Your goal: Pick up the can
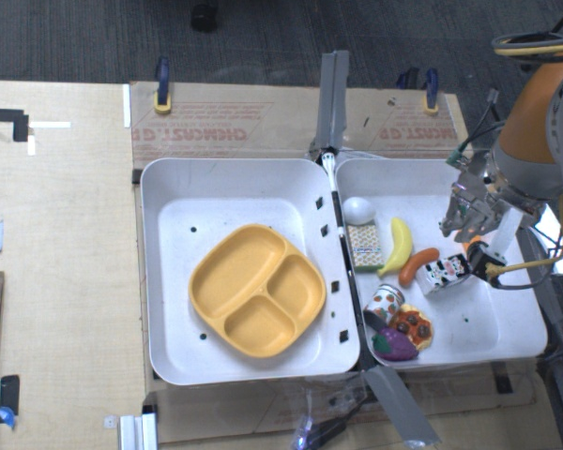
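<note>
The can [385, 302] is small, with a white and red label, and lies tilted near the front left of the right bin [507, 331]. It touches a pizza-slice toy [412, 327] and a purple toy [394, 347]. My gripper [462, 225] hangs over the right part of the same bin, up and to the right of the can and well apart from it. Its fingers stand open with nothing between them. Just below the gripper lies a white carton with black spots [445, 272].
Also in the right bin are a white ball [358, 210], a green patterned box [365, 246], a banana [397, 247] and an orange-red sausage shape [418, 264]. The left bin [169, 251] holds a yellow divided plate [257, 292]. A cable [516, 268] trails off the wrist.
</note>
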You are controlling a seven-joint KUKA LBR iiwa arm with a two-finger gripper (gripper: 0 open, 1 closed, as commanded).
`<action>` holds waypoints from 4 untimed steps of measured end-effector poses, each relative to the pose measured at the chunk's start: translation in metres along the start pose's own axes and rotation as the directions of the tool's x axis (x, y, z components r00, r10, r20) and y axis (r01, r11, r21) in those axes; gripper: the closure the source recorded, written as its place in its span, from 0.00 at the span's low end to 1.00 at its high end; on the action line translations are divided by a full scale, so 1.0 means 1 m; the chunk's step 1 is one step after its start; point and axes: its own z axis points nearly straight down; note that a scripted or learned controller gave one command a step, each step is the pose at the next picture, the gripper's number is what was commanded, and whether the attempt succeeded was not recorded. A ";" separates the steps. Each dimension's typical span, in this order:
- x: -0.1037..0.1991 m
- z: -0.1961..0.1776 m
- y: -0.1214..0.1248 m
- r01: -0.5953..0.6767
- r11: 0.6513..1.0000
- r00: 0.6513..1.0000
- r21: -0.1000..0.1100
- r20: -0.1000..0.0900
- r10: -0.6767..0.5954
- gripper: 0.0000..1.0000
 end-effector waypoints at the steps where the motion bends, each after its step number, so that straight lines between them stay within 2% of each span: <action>1: 0.000 0.000 0.000 0.000 1.000 1.000 0.001 0.000 0.000 0.00; 2: -0.037 0.111 -0.031 -0.033 0.999 0.999 0.000 -0.003 0.033 0.00; 3: -0.050 0.112 -0.064 -0.088 0.996 0.996 0.003 -0.002 0.088 0.00; 4: -0.032 0.111 0.045 -0.196 0.981 0.981 0.001 -0.001 0.196 0.00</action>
